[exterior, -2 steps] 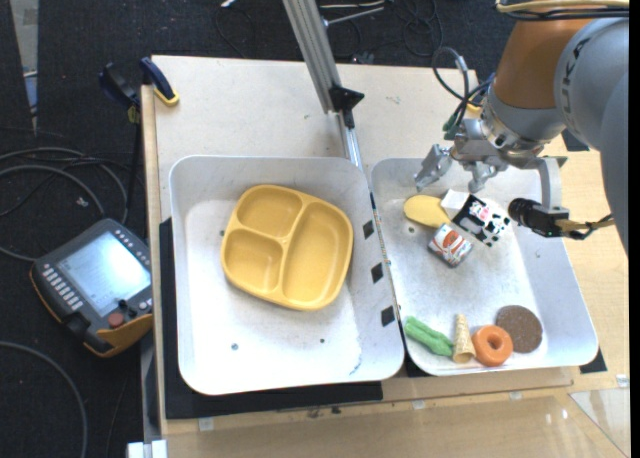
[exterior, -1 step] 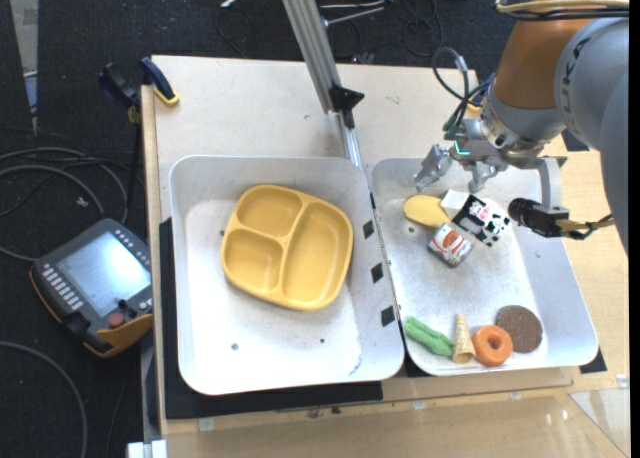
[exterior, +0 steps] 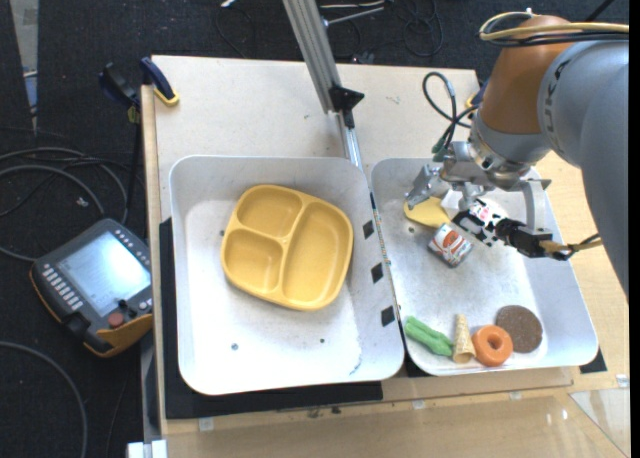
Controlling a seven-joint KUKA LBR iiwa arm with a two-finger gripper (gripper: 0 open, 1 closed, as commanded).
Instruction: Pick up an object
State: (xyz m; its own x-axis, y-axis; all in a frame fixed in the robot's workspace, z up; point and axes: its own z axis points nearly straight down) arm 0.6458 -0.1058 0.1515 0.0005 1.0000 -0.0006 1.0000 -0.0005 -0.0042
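— Right of centre, what sits under the arm?
— The gripper hangs low in the right bin, just over a pale yellow piece. Whether its jaws are spread or pinching, I cannot tell.
— And close by?
— A small can lies just below and right of that piece. Along the bin's lower edge: a green pod, a cone, an orange ring, a brown disc.
— Left bin?
— A yellow divided plate.
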